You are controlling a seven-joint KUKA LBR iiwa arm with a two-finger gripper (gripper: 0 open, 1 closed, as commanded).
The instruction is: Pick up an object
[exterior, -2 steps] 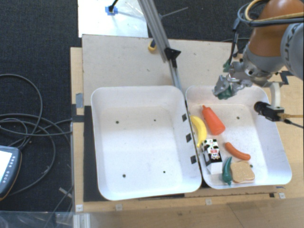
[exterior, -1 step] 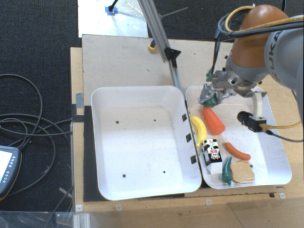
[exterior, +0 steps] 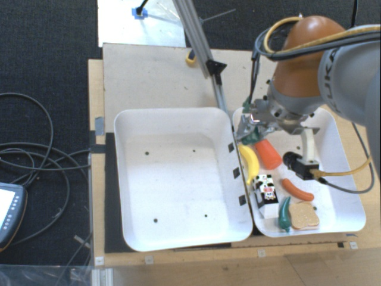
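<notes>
Hovering hand (exterior: 250, 131), grip state unclear, above orange carrot (exterior: 268, 154) beside yellow banana (exterior: 250, 163), right bin (exterior: 348, 177).

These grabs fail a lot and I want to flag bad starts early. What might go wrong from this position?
The gripper sits low at the right bin's left wall, above the carrot and banana, which touch; it may catch both, or neither. The divider wall is close, so a scrape looks possible. The items are crowded, so the cow toy may get nudged.
</notes>
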